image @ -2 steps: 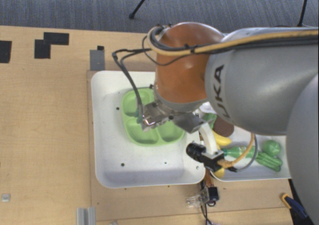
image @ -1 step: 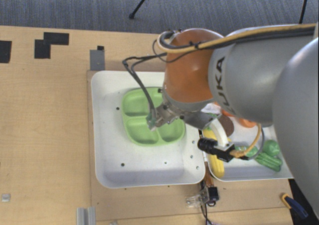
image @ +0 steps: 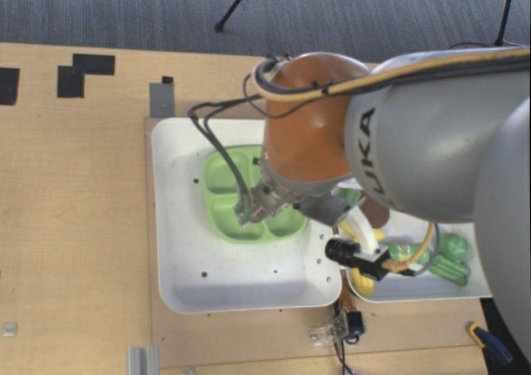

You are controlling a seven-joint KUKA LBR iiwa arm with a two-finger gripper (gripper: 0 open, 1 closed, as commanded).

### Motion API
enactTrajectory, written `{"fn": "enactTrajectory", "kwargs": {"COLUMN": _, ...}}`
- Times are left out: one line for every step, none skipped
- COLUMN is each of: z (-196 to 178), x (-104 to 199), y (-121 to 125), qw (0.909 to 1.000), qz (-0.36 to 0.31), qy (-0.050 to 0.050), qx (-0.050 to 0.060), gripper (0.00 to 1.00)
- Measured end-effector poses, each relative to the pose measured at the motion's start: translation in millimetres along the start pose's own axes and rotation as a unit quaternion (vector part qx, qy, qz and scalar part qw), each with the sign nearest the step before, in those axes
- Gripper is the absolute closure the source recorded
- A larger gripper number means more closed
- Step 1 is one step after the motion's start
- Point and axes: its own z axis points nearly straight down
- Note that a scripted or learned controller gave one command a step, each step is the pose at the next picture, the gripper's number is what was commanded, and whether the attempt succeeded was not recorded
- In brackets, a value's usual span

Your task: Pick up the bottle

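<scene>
Two shallow white bins side by side on the wooden bench [image: 75, 224].

Left bin [image: 191, 265]: holds a green divided plate [image: 222, 217], lying flat toward the bin's right half. The rest of the floor is bare white.

Gripper [image: 249, 213]: low over the plate's middle section, at or just above its surface; contact not resolvable. Whether the gripper is released or clenched cannot be told from this angle, as the wrist body covers it from above. Nothing can be seen held in it.

Arm [image: 431, 149]: grey, with its orange band [image: 307, 129], reaching in from the right and covering the seam between the bins and much of the right bin.

Right bin [image: 415, 294]: a yellow item [image: 362, 284] sits at its near left corner, partly under the wrist. The green bottle [image: 452, 259] lies on its side toward the bin's right, well apart from the gripper, with its upper part hidden by the arm.
</scene>
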Motion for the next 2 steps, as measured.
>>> {"fn": "enactTrajectory", "kwargs": {"z": -35.2, "x": 28.8, "y": 20.7, "qw": 0.9813, "qz": 0.192, "qy": 0.0, "qx": 0.001, "gripper": 1.0}}
{"fn": "enactTrajectory", "kwargs": {"z": -45.6, "x": 28.8, "y": 21.6, "qw": 0.9819, "qz": 0.189, "qy": 0.0, "qx": 0.0, "gripper": 1.0}}
